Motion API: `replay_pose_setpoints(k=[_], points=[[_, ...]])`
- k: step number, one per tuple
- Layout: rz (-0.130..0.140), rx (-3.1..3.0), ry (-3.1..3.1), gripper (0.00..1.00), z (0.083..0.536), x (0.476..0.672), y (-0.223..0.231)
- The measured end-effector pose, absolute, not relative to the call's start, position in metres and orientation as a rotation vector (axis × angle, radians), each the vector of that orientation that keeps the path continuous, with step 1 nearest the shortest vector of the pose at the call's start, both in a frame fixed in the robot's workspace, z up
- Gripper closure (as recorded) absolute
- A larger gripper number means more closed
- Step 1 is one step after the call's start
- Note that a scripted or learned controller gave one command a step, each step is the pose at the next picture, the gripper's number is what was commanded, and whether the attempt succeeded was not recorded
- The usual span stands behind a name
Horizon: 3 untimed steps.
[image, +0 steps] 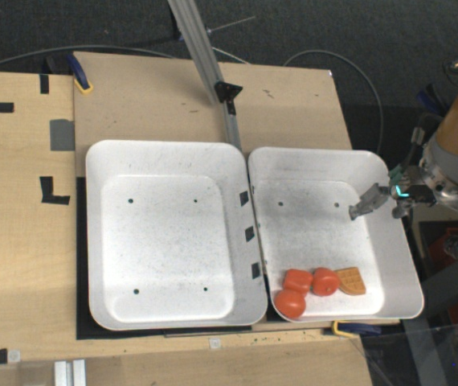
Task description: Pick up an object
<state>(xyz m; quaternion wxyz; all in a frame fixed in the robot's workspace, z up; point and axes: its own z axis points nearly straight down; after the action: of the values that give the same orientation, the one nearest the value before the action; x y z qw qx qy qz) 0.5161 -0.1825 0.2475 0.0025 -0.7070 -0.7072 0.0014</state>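
Overhead, two shallow white bins sit side by side on a tan bench. Left bin [169,232]: speckled floor with four small dark dots near its corners; no object lies on it. Right bin [329,191]: taken as the landmark for all positions below. Three red rounded objects [305,288] cluster at the near edge of the right bin's floor, touching one another; one sits lowest, by the near-left corner, and two lie just above and to its right. An orange waffle-patterned piece [350,281] lies immediately right of the cluster, touching or nearly touching the rightmost red object. The gripper [370,199] hangs over the right bin's far-right portion, well apart from the objects at the near edge; one dark finger points inward toward the bin's centre, and nothing is seen on it. Whether the gripper is spread or closed cannot be told from this angle. A small teal light glows at the wrist, just over the right bin's right rim. A grey metal rail [199,47] runs from the top edge down to the seam between the bins. No legible writing, brand or label appears on any surface.
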Motion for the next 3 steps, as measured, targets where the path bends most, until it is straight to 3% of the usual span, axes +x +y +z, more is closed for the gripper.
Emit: replay_pose_setpoints(k=[1, 3], points=[[0.001, -2.218, -2.223, 0.0, 0.25, 0.517, -0.182], [0.007, -2.217, -2.217, 0.0, 0.147, 0.509, -0.187]])
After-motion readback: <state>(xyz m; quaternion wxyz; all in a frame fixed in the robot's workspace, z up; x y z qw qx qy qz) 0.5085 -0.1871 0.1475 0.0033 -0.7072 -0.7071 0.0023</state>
